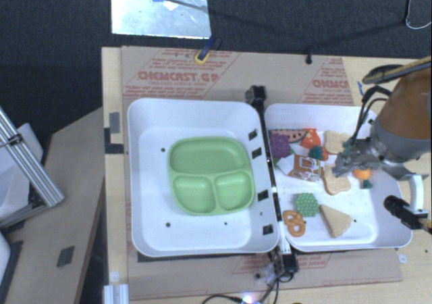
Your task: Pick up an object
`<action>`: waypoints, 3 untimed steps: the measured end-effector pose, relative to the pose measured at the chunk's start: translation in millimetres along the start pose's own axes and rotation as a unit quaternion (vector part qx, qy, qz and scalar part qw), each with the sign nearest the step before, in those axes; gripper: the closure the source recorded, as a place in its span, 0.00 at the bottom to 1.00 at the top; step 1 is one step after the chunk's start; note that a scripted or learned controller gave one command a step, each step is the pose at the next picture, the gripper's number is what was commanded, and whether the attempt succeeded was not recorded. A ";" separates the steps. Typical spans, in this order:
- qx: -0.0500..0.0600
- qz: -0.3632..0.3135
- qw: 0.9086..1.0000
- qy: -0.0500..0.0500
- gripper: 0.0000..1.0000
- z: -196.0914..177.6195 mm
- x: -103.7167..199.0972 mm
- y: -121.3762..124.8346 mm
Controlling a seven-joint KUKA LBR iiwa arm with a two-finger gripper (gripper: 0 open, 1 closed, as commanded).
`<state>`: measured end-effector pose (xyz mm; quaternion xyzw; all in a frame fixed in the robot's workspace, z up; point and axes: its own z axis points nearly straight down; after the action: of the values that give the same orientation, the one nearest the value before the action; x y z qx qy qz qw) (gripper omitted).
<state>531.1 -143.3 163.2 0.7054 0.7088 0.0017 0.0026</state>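
Nearest, a tan wedge-shaped toy slice and green knobbly toy lie free in the right white bin. Farther back, the end effector hangs low over a pale bread-shaped toy; its opening I cannot tell. Descending squarely on that piece, clear of the orange toy beside it, looks wisest.

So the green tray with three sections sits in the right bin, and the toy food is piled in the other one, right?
Not quite. The camera view shows the green tray in the left bin, not the right one. It does have three sections, and the toy food, such as the pretzel and the wedge, lies in the other bin, the right bin, where the claw is.
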 end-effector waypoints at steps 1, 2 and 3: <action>-0.001 0.000 1.000 -0.001 1.00 -57.8 -10.4 0.8; 0.001 0.000 1.000 0.000 1.00 -61.4 -10.6 1.7; 0.001 -0.002 1.000 0.001 1.00 -71.6 40.3 15.5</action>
<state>546.0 -102.8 234.8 0.7038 0.7104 0.0013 0.0010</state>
